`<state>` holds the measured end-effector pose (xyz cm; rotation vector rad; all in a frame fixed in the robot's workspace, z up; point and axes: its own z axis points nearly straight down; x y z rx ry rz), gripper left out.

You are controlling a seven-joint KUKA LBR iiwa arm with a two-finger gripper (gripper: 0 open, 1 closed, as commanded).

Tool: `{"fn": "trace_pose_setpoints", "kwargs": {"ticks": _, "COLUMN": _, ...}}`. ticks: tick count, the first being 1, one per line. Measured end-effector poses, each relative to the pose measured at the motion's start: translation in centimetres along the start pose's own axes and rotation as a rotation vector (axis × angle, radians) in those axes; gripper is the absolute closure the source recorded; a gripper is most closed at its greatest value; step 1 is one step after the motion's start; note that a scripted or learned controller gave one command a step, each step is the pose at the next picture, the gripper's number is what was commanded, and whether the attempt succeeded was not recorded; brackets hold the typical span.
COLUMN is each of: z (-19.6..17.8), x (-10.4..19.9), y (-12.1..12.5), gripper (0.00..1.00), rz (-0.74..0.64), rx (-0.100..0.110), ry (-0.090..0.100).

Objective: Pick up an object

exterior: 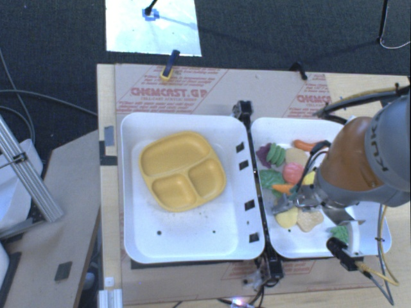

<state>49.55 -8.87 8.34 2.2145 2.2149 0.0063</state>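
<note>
Below, tool (pixel 287 203), pale yellow toy food (pixel 287 219), rounded

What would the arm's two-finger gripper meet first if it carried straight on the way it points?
Probably the pale yellow toy food piece under the two-finger gripper, though depth is unclear from above.

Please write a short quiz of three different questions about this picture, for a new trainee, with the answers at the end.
1. True or false: the yellow tray with compartments lies in the left bin.
2. Which bin is the tool above? A) the left bin B) the right bin C) neither
3. Fill in: the small toy foods are piled in the ____ bin.

Key: 1 true; 2 B; 3 right
</note>
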Motion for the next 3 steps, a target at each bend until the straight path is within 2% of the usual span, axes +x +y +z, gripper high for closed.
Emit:
{"fn": "trace_pose_setpoints", "kwargs": {"ticks": 1, "z": -1.6, "x": -0.2, "y": 0.3, "gripper": 1.00, "rz": 0.002, "rx": -0.008, "ry": -0.004}}
{"fn": "trace_pose_setpoints", "kwargs": {"ticks": 2, "z": -10.6, "x": 4.1, "y": 6.6, "gripper": 1.00, "rz": -0.011, "rx": -0.005, "ry": 0.005}}
{"fn": "trace_pose_setpoints", "kwargs": {"ticks": 3, "z": -10.3, "x": 13.6, "y": 2.8, "gripper": 1.00, "rz": -0.013, "rx": 0.011, "ry": 0.009}}
